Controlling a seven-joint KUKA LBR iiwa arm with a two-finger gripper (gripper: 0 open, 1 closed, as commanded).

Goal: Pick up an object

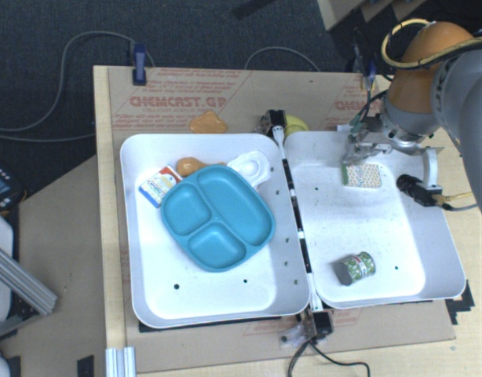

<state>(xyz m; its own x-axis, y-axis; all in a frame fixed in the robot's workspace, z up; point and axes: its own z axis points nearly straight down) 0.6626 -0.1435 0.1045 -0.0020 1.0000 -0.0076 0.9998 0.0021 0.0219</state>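
I work over two white bins that sit side by side on the bench. The left bin (pixel 139 234) is crowded: a blue divided tray (pixel 216 217) fills its middle, with a small printed packet (pixel 158 185), an orange piece (pixel 189 166) and a white cup-like piece (pixel 251 166) pressed along the tray's far side. Open floor remains only along that bin's near edge. The right bin (pixel 398 277) has far more room. A small green can (pixel 356 267) lies on its side near the near edge, well apart from everything else, and the middle of the bin is bare. My arm (pixel 429 85) comes in from the far right and bends down over the far part of the right bin. My gripper (pixel 365 149) hangs just above a small patterned pad (pixel 363 175). Whether my jaws are spread or pressed together, I cannot tell.
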